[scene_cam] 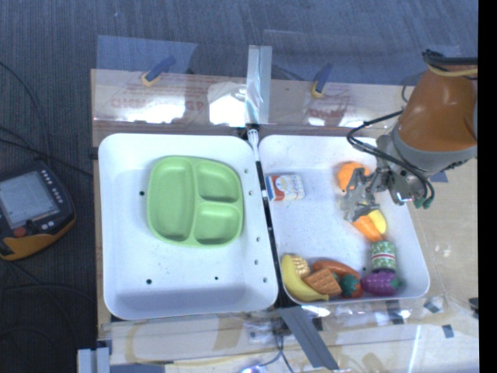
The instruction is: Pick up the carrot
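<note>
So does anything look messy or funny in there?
Not much. The toy food is bunched along the right bin's front edge, the banana against the carrot and grapes. The green plate in the left bin sits flat.

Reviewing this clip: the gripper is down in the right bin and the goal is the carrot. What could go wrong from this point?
1. The gripper sits between an orange fruit and a yellow-orange pepper, far from the carrot, so it may grab the wrong item.
2. The carrot lies packed among the banana, bread slice and grapes by the bin's front wall, leaving little finger room.
</note>
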